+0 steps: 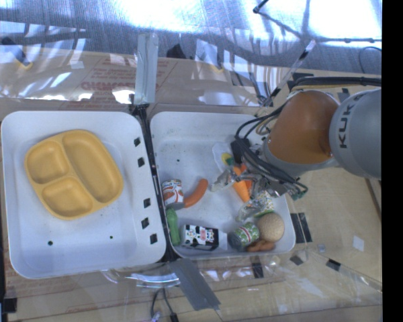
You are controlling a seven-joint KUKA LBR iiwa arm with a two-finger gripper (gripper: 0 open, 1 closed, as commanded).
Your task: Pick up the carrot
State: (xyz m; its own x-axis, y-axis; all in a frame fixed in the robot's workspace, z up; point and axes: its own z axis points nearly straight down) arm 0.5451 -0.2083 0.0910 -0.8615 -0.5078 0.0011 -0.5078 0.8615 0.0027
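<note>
The carrot [242,189] is a short orange wedge lying in the right bin [188,139], right of its middle. My gripper [235,175] comes down from the grey arm with the orange band [299,129] and sits right on the carrot's upper end. The wrist, its black cables and some crinkled clear wrap hide the upper part of the carrot and the contact itself.
The right bin also holds a sausage [196,192], a small red and white can [172,193], a green item [172,221], a black and white carton [201,236], a green tin [245,235] and a beige ball [271,227]. A yellow divided plate [72,173] lies in the left bin [27,247].
</note>
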